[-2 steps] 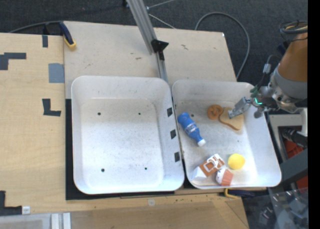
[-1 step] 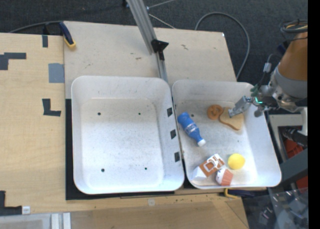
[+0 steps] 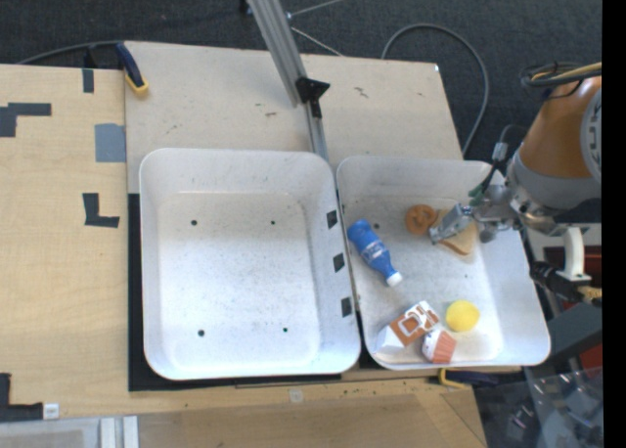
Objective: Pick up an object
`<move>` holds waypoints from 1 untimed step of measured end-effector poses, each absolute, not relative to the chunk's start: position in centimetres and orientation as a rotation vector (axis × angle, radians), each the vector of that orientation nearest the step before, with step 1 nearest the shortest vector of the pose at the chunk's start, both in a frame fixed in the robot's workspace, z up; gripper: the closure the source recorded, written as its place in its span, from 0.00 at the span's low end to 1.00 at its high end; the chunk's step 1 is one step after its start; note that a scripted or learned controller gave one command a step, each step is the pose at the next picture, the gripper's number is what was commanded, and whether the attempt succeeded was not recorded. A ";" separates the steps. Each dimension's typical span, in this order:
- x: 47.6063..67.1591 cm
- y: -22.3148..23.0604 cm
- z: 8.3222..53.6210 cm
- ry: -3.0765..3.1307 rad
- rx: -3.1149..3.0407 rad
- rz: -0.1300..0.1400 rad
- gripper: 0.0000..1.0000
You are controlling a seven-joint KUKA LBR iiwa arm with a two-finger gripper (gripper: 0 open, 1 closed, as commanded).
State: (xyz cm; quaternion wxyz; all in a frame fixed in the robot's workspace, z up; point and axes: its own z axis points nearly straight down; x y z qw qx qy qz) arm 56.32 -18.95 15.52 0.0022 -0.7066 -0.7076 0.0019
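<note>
The right bin (image 3: pixel 509 338) holds a blue bottle with a white cap (image 3: pixel 373 251), a brown roundish object (image 3: pixel 421 218), a tan wedge-shaped piece (image 3: pixel 462 240), a yellow ball (image 3: pixel 463 316) and an orange-and-white carton (image 3: pixel 416 324) with a small orange-and-white cup (image 3: pixel 439 345) beside it. My gripper (image 3: pixel 450 228) hangs low over the right bin's far right part, right beside the brown object and over the tan wedge. Whether it touches either one is hidden by the gripper body.
The left bin (image 3: pixel 156 241) stands beside the right one. A grey metal pole (image 3: pixel 279 35) slants in from the top and ends at the bins' shared far corner. A black cable (image 3: pixel 460 45) loops behind the right bin. A yellow-and-blue tool (image 3: pixel 132 69) lies at the bench's far left.
</note>
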 end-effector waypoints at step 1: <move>55.4 -18.2 9.8 -2.218 -2.215 0.007 0.00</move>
